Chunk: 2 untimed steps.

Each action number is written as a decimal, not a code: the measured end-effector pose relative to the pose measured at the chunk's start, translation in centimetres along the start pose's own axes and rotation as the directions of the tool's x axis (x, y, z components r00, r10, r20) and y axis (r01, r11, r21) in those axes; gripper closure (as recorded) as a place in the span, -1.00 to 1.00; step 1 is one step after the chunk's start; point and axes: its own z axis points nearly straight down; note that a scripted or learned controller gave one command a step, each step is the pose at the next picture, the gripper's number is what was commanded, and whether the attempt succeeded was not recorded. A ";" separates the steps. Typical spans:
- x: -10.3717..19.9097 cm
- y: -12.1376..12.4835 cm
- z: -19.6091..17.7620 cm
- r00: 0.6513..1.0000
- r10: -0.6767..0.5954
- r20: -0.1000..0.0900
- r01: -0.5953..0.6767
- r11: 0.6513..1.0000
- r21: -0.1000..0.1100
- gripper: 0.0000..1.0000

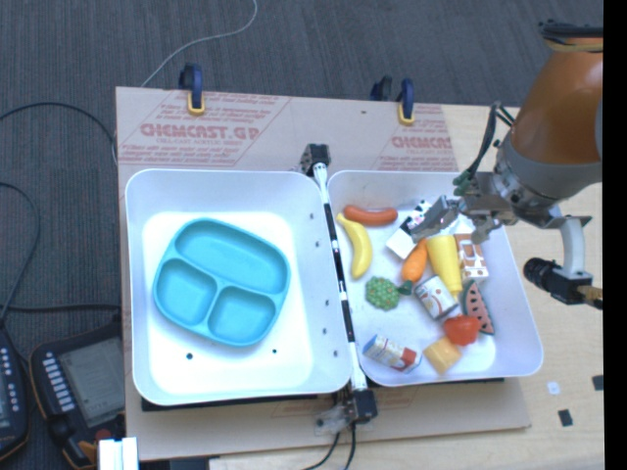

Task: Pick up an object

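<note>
My gripper [456, 227] hangs open over the upper right part of the right bin [519, 331], its fingers spread on either side of the top of a yellow bottle [443, 262]. Nothing is held between them. An orange carrot [415, 260] and a white box [401, 244] lie just left of the bottle. Farther left lie a sausage [369, 213], a banana [359, 249] and a broccoli piece [382, 293]. Toward the front lie a can [437, 301], a watermelon slice [478, 308], a red tomato [460, 329], a yellow wedge [442, 356] and a small carton [391, 352].
The left bin [147, 360] holds a blue divided plate [220, 280]. A metal hinge strip [336, 262] runs between the bins. Two blue clamps [191, 84] [406, 99] grip the back of the board. The arm's body [558, 125] looms over the bench's right side.
</note>
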 end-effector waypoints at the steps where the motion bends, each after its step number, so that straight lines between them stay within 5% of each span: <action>1: -0.6 -0.9 11.9 1.000 0.001 -0.001 -0.001 1.000 0.003 -1.00; 2: 0.1 -1.3 14.5 1.000 0.001 0.005 -0.001 1.000 -0.018 -1.00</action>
